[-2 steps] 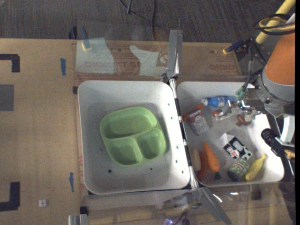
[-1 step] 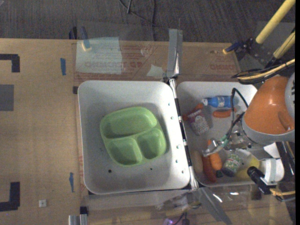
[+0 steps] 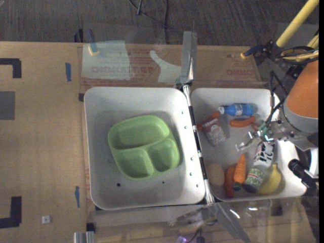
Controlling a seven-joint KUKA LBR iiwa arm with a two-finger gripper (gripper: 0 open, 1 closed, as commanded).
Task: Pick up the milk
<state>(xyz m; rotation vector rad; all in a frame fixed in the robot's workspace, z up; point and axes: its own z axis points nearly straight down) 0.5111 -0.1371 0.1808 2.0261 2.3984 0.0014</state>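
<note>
Milk [image 3: 264, 155]: lying at right bin's [image 3: 223, 96] four o'clock, banana [image 3: 271, 181] crowding; claw [image 3: 251, 138] hovering at milk's eleven o'clock, spread wide, needing centring over the carton.

A robotics lab: a plywood bench [image 3: 40, 135] marked with black tape corners [image 3: 11, 67] and blue tape strips [image 3: 68, 71], two white bins [image 3: 96, 105] fixed side by side, loose cables [image 3: 147, 1] on grey carpet beyond the bench's far edge.
</note>
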